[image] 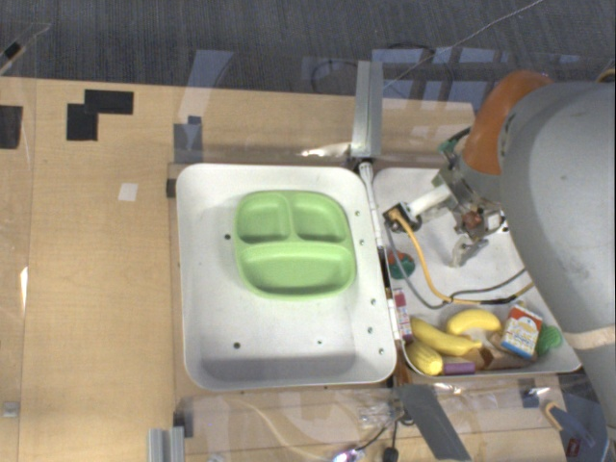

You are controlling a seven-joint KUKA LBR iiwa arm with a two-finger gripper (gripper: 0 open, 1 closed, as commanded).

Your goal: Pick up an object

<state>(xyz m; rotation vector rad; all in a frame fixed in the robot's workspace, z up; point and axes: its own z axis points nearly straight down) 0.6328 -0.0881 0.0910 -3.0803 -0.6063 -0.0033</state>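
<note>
From the camera above, the grey arm [563, 200] fills the right side, its orange band [505, 114] showing near the upper right, and it bends down over the right bin [423, 183]. The gripper [472, 239] hangs over the upper middle of that bin, pointing downward and slightly toward the near edge; whether the jaws are open or closed cannot be told, and nothing can be seen between them. A yellow cable [423, 272] loops from the wrist down across the bin floor. The things to pick lie clustered along the near edge of the right bin: a banana [438, 340], a second banana [474, 321] just beside it, a small carton [521, 334] and a green object [549, 338] touching the carton. The left bin [207, 287] holds a green divided plate [294, 243], lying flat near its middle. Both bins sit side by side on the wooden surface [87, 287].
</note>
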